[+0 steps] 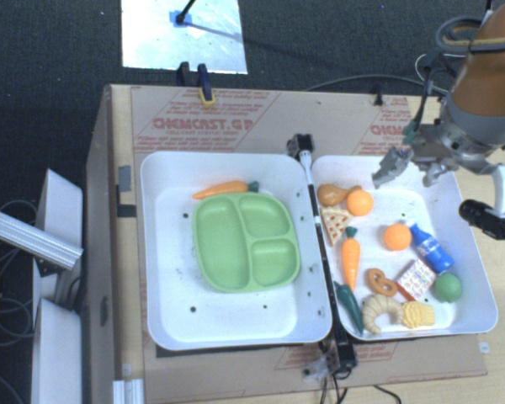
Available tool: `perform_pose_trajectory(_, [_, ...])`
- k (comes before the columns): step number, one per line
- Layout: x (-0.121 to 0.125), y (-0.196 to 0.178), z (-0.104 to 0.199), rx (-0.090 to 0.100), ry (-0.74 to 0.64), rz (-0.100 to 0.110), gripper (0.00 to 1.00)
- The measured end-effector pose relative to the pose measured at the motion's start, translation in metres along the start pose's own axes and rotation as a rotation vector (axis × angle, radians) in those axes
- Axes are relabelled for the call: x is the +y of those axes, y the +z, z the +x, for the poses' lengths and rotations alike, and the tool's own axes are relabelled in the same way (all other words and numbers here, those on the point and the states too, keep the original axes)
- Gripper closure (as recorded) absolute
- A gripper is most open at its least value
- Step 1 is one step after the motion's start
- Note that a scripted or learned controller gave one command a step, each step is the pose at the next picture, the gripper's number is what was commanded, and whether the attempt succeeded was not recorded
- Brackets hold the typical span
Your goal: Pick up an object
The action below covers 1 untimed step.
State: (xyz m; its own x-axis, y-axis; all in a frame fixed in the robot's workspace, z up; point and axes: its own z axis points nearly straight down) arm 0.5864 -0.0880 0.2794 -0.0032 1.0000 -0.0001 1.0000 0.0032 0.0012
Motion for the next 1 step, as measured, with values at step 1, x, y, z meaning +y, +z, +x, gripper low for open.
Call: perform_pose_trajectory(1, [0.0805,0.1114,-0.0205,0.0,-0.001,0.003,0.0])
